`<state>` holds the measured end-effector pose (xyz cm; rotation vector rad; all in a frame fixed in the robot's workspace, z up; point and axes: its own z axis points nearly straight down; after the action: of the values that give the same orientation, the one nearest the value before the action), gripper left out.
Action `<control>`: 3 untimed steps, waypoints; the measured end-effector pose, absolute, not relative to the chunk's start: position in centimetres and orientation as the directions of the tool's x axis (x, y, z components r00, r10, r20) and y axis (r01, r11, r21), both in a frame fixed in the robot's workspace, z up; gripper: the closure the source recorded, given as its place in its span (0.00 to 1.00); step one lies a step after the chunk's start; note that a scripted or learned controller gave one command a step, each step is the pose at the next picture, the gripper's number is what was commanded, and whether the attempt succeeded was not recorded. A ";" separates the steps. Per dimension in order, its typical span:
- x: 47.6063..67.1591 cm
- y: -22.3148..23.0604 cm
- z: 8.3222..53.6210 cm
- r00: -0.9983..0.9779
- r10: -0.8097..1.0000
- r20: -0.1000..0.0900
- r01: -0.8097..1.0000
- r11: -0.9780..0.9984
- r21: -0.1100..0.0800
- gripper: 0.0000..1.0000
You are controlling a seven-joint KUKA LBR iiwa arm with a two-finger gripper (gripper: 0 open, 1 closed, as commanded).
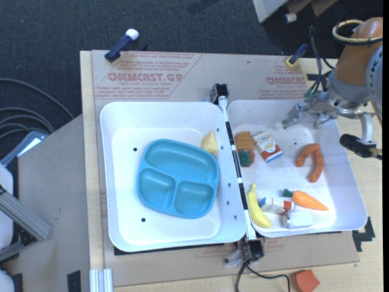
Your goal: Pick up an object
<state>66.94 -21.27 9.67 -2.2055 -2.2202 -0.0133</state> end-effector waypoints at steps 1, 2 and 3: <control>66.7 -16.8 8.5 -0.001 1.000 0.001 1.000 0.001 -0.001 0.00; 66.7 -14.5 8.5 -0.001 1.000 0.001 1.000 0.001 -0.002 0.00; 66.7 -14.9 8.5 0.000 1.000 0.001 1.000 0.000 0.000 0.00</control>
<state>66.66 -14.94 8.48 -2.2207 -2.2215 -0.0004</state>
